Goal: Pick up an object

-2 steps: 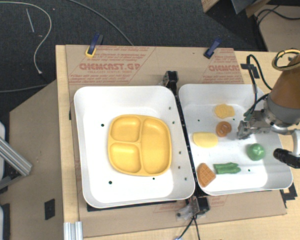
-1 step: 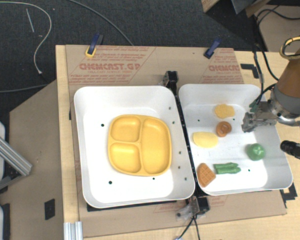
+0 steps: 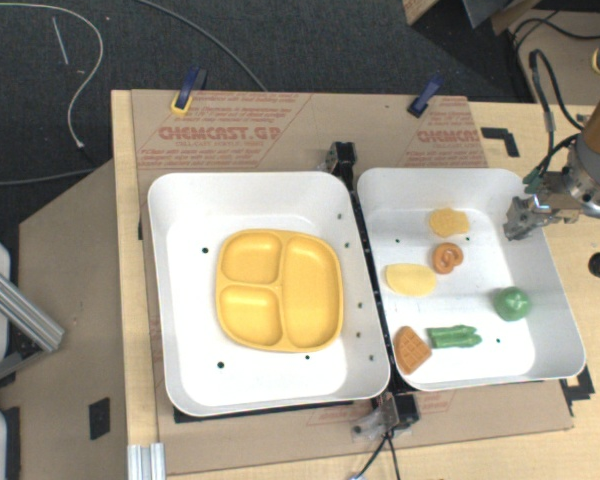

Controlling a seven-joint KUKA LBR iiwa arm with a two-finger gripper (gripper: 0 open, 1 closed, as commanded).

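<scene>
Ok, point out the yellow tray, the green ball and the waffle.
Yellow tray (image 3: 280, 290), camera view, on its central divider.
Green ball (image 3: 512, 303), camera view, on its top.
Waffle (image 3: 411, 349), camera view, on its gridded face.

Bright, even overhead light (soft shadows); white bins (image 3: 170, 268) slightly glaring, focus sharp.

grey metal robot arm (image 3: 592, 173) at right edge, orange-brown band on upper part, silver-grey wrist housing below, small grey metal two-finger gripper (image 3: 520, 218) at tip.
</scene>
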